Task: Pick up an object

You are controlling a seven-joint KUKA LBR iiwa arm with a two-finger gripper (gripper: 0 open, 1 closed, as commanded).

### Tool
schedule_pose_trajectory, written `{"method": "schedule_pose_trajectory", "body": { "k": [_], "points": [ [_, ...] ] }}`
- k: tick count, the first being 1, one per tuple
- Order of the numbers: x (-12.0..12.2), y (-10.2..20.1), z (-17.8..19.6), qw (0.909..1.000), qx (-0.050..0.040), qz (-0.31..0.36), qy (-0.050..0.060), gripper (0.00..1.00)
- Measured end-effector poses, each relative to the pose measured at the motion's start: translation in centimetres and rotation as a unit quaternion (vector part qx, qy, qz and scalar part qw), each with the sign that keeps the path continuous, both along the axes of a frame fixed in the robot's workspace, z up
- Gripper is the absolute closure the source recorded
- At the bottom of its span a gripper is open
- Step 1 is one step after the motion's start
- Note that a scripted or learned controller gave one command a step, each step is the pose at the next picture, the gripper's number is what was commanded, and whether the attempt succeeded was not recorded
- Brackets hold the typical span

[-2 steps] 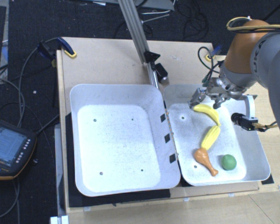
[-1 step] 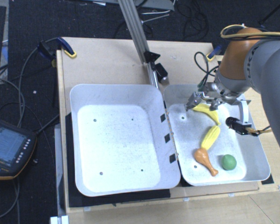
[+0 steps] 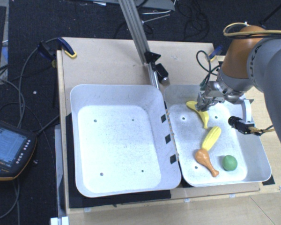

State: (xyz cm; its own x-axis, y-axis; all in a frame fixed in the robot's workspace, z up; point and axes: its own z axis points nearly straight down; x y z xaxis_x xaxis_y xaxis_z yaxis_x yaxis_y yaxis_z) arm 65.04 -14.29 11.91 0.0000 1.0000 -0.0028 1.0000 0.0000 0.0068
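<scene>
The right bin [image 3: 186,131] holds a yellow banana [image 3: 203,117] at its back, a yellow corn cob [image 3: 210,138] in the middle, an orange-brown drumstick [image 3: 206,162] at the front and a green ball [image 3: 230,162] at the front right. My gripper [image 3: 204,101] is low over the back of this bin, right at the banana's far end and touching or nearly touching it. The wrist hides the contact. The arm's orange band [image 3: 239,55] sits above it.
The left bin [image 3: 117,139] lies beside the right one, their rims meeting in the middle. A slanted metal pole [image 3: 136,29] rises behind the bins. A black fitting with a cable [image 3: 241,123] hangs over the right bin's right side. A pendant [image 3: 7,146] lies off the bench on the left.
</scene>
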Motion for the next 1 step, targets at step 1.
{"method": "schedule_pose_trajectory", "body": {
  "k": [1],
  "points": [
    [-0.43, 0.02, 6.17, 1.0, 0.0009, 0.0, 0.001, 1.0]
  ]
}}
